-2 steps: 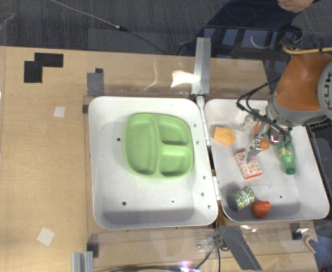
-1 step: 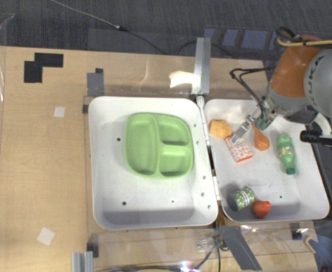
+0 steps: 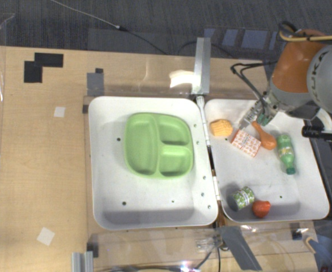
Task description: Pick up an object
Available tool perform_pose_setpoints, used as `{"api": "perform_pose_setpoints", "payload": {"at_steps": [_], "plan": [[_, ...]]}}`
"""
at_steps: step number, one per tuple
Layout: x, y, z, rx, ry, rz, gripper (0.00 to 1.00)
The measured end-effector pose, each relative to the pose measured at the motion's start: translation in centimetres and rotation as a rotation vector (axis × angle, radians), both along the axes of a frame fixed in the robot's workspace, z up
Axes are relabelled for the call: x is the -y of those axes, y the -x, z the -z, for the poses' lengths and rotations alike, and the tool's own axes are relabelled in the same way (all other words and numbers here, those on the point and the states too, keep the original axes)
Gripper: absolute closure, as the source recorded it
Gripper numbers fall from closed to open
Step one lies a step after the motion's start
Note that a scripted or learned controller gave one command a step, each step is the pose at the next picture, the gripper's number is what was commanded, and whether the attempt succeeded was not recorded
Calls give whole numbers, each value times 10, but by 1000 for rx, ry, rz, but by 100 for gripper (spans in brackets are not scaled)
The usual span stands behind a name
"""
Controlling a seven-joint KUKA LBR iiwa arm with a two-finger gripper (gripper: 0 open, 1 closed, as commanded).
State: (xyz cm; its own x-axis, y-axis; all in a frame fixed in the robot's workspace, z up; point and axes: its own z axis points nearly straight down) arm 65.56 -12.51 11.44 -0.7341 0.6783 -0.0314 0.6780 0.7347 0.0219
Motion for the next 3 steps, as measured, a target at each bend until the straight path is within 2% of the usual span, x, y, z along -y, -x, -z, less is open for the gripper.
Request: {"api": "perform_pose_setpoints", "payload": {"at_steps": [1, 2, 3], "plan": [[-90, 39, -98, -18, -9, 33, 100], [-102, 54, -71, -32, -18, 625, 100], [-106, 45, -71, -28, -29, 1197, 100]]}}
